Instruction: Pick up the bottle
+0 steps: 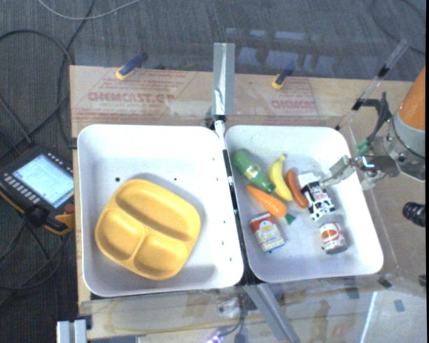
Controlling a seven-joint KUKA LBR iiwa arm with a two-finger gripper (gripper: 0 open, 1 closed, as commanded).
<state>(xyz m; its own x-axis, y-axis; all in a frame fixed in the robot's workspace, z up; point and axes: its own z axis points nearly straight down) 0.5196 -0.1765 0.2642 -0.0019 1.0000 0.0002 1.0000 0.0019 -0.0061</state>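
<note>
The green bottle lies on its side in the right bin, at its upper left near the dividing wall, with a yellow label on it. My gripper hangs over the right side of the same bin, just above a black-and-white carton. It stands well to the right of the bottle, with a banana and a red sausage between them. Nothing shows in its grasp.
An orange carrot lies just below the bottle. A small red-and-white box and a can sit toward the bin's front. The left bin holds a yellow divided tray. A pendant lies left of the bench.
</note>
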